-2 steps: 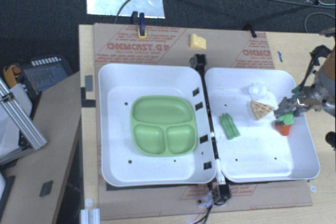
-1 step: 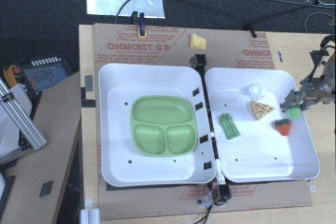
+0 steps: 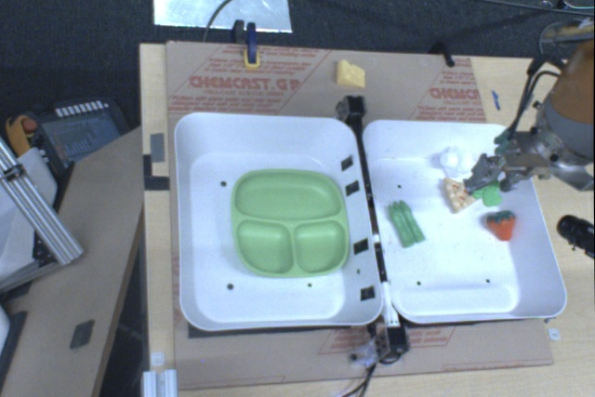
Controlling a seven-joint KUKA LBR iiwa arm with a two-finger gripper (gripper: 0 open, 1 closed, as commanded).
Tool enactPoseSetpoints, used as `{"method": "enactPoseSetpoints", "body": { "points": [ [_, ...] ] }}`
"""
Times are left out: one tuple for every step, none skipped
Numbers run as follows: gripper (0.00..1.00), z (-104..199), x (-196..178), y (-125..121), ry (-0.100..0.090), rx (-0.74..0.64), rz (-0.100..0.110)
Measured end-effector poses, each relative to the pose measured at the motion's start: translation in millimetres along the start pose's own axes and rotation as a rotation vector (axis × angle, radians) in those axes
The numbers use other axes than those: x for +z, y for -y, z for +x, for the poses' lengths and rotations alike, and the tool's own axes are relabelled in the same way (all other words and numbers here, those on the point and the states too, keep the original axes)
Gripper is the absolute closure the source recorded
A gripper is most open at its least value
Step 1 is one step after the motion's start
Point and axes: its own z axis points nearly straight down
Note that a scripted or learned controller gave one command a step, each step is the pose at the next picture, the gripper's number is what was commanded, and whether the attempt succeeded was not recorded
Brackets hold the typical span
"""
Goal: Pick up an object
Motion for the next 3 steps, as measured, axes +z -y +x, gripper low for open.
{"method": "enactPoseSetpoints", "body": {
  "points": [
    [1.0, 55.9, 15.4, -7.2, 0.0, 0.0, 0.001],
    [1.0, 105.9, 10.1, -21.0, 0.0, 0.0, 0.0],
    [1.0, 157.1, 28.9, -36.1, 0.0, 0.0, 0.001]
  ]
}}
